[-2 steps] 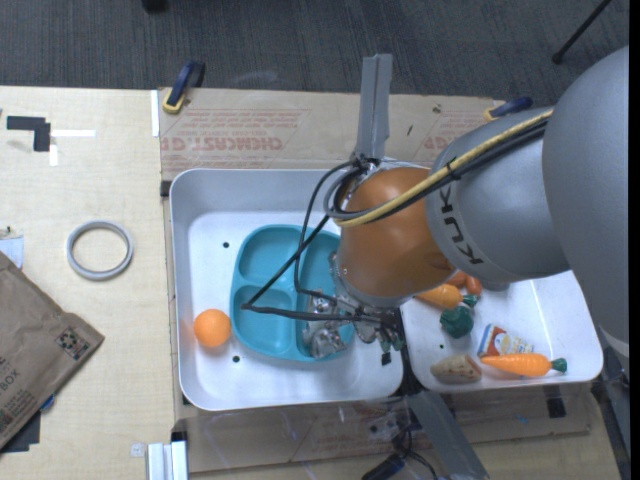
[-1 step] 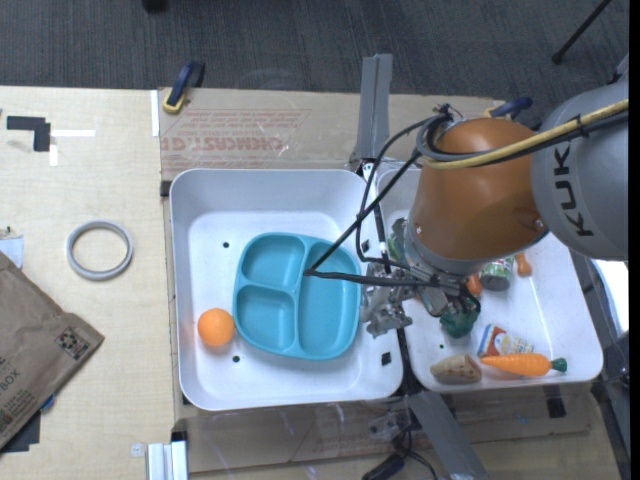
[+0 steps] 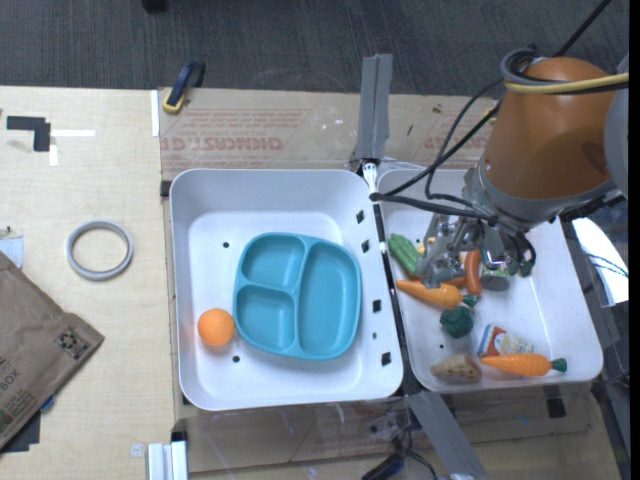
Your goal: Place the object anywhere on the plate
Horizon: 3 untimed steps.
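A blue three-compartment plate (image 3: 298, 296) lies in the left white bin (image 3: 190, 268). An orange ball (image 3: 215, 327) rests in that bin, touching the plate's lower left rim. My gripper (image 3: 462, 256) hangs low over the right bin (image 3: 580, 338), above a cluster of toy foods. Under and beside it are a green pickle (image 3: 404, 252), a carrot (image 3: 429, 292) and a small orange piece (image 3: 472, 271). The wrist and cables hide how the gripper meets these items.
Further toy foods lie in the right bin: a dark green broccoli (image 3: 457, 320), a second carrot (image 3: 521, 364), a bread piece (image 3: 456, 369) and a white and red packet (image 3: 500, 340). A tape ring (image 3: 100, 249) sits on the bench to the left.
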Each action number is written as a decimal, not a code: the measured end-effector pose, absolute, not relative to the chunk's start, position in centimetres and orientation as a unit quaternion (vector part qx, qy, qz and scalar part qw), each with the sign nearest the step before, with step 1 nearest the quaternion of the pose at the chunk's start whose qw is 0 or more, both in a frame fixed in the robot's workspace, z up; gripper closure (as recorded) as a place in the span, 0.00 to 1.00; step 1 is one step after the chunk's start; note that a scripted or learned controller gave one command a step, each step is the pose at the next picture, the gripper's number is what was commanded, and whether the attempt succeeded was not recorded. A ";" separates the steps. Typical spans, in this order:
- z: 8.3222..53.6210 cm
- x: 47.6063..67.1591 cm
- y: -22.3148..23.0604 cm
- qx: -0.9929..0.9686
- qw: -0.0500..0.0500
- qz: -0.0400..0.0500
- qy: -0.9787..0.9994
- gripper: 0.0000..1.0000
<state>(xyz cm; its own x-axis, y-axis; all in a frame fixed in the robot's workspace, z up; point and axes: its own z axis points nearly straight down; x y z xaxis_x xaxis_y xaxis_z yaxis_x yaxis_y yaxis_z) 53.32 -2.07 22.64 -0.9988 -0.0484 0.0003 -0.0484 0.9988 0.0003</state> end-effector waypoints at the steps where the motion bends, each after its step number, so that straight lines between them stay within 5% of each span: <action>1: 18.9 49.8 1.5 0.250 0.002 -0.001 -0.968 1.00; 2: 18.9 60.0 -3.3 0.257 -0.001 -0.001 -0.966 1.00; 3: 18.9 52.9 -3.4 0.334 0.001 -0.002 -0.943 1.00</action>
